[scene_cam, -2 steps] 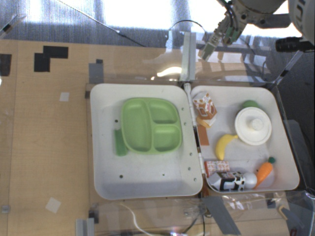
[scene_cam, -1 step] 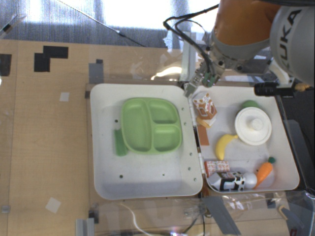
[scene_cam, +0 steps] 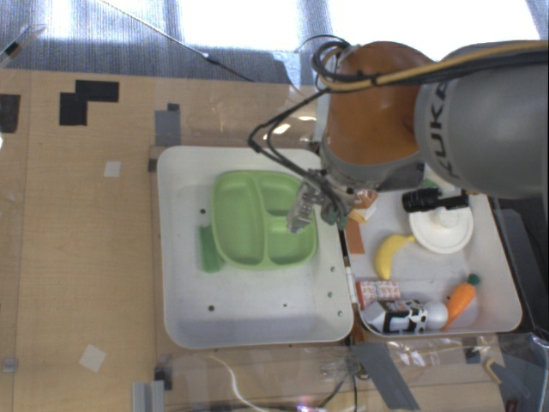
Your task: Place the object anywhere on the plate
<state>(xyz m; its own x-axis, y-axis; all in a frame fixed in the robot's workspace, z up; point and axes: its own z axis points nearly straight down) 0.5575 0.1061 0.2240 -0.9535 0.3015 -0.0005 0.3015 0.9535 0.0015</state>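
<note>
My light wooden bench point(scene_cam: 77, 256) is carrying two shallow white plastic bins side by side. The left white bin point(scene_cam: 249, 320) is sitting near the bench's middle, and the right white bin point(scene_cam: 502, 316) is lying just beside it, their inner rims touching or nearly so. Black rectangular marks point(scene_cam: 86, 99) are showing on the bench's far left part. Small pale square patches point(scene_cam: 112, 169) are lying flat on the wood, well apart from the bins. A grey bracket point(scene_cam: 167, 127) is standing by the left bin's far corner.

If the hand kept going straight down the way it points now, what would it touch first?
Probably the green plate: the hand hangs over its right-hand compartments, near the divider. How high it hangs is unclear from this slanted view.
</note>
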